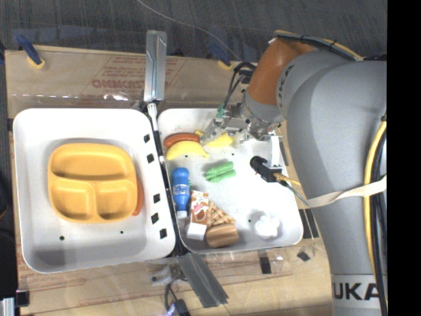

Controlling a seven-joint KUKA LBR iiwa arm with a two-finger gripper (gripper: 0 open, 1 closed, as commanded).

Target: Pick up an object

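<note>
High, slanted, over both bins

**A:** Which things do we find in the left bin?

**B:** We note one yellow divided tray, lying flat near the bin's middle, its three compartments facing up.

**A:** And in the right bin?

**B:** Along its left wall we see an orange piece, a yellow banana touching it on the near side, then a blue bottle lying lengthwise along that wall. A green piece lies near the middle. Toward the near edge we mark a patterned packet touching a brown waffle-like block, with a white lump well apart to their right.
</note>
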